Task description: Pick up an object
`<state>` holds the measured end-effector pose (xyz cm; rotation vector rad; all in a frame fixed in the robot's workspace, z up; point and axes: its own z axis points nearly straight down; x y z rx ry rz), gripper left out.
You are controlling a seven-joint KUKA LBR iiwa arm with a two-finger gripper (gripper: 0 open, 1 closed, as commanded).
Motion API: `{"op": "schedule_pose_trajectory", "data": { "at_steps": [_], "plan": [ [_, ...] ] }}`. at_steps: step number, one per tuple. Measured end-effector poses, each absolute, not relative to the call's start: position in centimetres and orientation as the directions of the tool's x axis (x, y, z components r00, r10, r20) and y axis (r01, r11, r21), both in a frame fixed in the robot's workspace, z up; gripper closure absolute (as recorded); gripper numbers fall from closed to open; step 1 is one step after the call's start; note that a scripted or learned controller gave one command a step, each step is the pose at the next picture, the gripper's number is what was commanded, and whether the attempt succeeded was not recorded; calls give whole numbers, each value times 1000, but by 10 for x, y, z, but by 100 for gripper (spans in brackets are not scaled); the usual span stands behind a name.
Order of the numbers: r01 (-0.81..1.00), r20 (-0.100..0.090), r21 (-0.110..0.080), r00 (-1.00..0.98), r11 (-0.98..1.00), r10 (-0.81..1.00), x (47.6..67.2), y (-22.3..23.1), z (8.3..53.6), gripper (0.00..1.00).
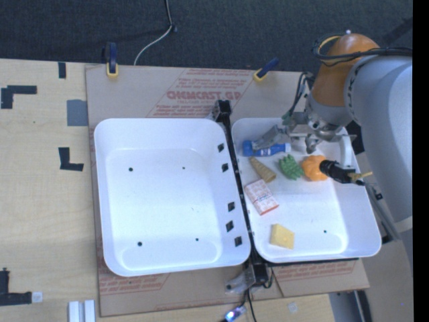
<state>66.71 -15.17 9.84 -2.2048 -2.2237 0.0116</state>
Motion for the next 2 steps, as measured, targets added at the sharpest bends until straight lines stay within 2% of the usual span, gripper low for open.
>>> {"op": "schedule_pose_trajectory", "data": {
  "at_steps": [1,2],
  "plan": [
    [1000,-3,10,0,0,1000,640,-163,217,0],
    [1000,-2,-5,1,-1,1000,667,-199,124,0]
  ]
}}
